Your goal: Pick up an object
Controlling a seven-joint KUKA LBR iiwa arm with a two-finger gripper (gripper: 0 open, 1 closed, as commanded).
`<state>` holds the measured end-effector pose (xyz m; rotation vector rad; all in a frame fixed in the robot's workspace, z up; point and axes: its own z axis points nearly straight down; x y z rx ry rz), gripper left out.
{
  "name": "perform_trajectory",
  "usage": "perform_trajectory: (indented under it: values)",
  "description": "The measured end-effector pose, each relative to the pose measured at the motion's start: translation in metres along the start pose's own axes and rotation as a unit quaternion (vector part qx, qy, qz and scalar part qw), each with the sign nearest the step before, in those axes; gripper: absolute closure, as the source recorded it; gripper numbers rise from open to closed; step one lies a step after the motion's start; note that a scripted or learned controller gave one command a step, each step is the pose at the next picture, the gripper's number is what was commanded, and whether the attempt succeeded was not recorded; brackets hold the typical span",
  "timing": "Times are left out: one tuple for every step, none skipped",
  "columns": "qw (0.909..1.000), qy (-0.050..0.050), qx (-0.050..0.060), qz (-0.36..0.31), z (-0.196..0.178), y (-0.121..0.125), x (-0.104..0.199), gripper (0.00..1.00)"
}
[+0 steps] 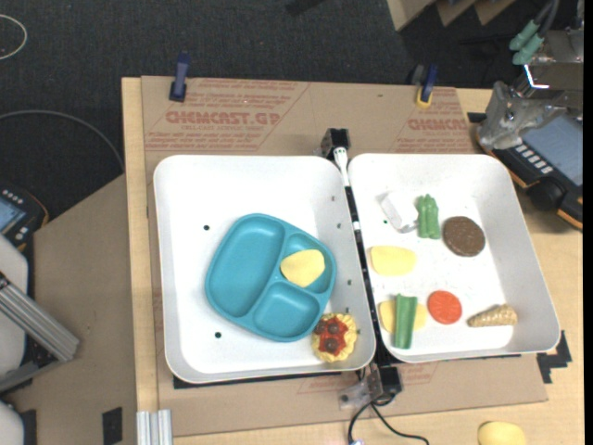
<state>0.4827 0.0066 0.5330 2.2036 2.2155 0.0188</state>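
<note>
The right bin (pixel 519 202) holds several small toy foods: a white piece (pixel 397 211), a green piece (pixel 427 217), a brown round cookie (pixel 463 235), a yellow slice (pixel 393 260), a green stick (pixel 404 320) lying on another yellow piece, an orange-red disc (pixel 445 307) and a tan cone (pixel 492 317). In the left bin (pixel 176 248) a blue divided plate (pixel 250 281) carries a yellow piece (pixel 302 267). A red and yellow tart (pixel 334 335) sits by that plate's near corner. My gripper (pixel 503 123) hangs at the back right, outside the right bin's far corner, away from every object.
Both bins rest on a cardboard sheet (pixel 232 119) clamped at its back edge by a blue clip (pixel 179 77) and a yellow clip (pixel 425 89). A black bracket (pixel 335 142) sits between the bins at the back. A yellow object (pixel 500 432) lies off the bench at the front right.
</note>
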Motion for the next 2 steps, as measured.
perform_trajectory:
  values:
    - [1.0000,0.000,-0.002,0.000,-0.010,0.001,0.000,1.00]
    - [1.0000,-0.001,-0.005,-0.001,-0.021,0.002,0.000,1.00]
